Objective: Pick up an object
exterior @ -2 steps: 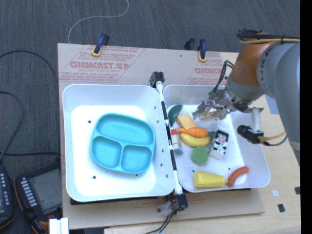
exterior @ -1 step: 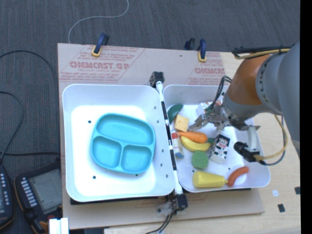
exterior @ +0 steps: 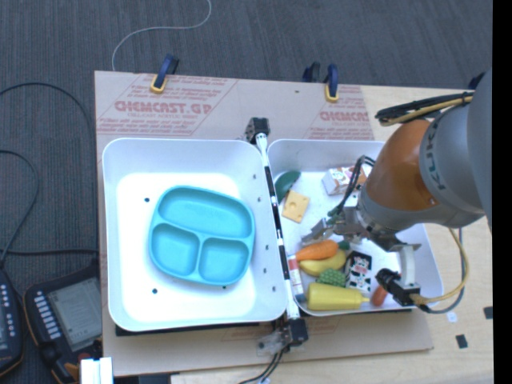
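Observation:
The right bin [exterior: 316, 152] holds several toy foods. An orange carrot [exterior: 317, 251] lies near the middle, with a yellow piece [exterior: 330, 264] just under it and a long yellow corn cob [exterior: 334, 297] at the front. A cheese wedge [exterior: 295, 206] and a dark green piece [exterior: 286, 183] lie toward the left wall. A small white box [exterior: 336, 182] sits at the back, and a black-and-white carton [exterior: 360, 270] stands beside the carrot. My gripper [exterior: 332, 229] hangs low just above the carrot's right end. The arm hides the bin's right half.
The left bin [exterior: 128, 166] holds a blue divided plate [exterior: 202, 234]. A rail with a marker-like piece [exterior: 276, 214] runs between the two bins. A green leafy bit [exterior: 334, 278] and a small red piece [exterior: 378, 295] lie at the right bin's front.

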You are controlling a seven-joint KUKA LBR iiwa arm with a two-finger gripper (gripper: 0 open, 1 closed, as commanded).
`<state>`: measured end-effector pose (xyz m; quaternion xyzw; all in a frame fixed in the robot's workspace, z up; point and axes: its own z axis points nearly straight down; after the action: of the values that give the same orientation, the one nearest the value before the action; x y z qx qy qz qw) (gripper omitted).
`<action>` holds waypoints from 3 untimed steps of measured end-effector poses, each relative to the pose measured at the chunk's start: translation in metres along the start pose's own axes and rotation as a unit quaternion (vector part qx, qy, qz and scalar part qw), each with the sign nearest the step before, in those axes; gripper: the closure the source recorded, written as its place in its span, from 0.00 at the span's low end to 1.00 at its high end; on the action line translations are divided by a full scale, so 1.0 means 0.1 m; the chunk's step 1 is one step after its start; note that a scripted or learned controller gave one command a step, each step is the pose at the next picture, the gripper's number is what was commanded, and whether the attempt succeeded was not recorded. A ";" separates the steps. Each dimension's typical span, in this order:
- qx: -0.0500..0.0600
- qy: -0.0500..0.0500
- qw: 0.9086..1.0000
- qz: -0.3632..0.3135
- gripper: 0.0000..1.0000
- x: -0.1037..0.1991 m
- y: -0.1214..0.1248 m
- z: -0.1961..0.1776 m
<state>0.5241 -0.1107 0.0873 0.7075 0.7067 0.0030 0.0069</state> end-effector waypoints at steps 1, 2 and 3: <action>0.002 0.000 1.000 0.000 1.00 0.00 0.00 -0.07; 0.002 0.000 1.000 0.000 0.00 0.00 0.00 -0.07; 0.005 0.001 1.000 0.000 1.00 0.00 0.00 -0.13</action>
<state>0.5236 -0.1108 0.1003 0.7076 0.7066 0.0000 0.0028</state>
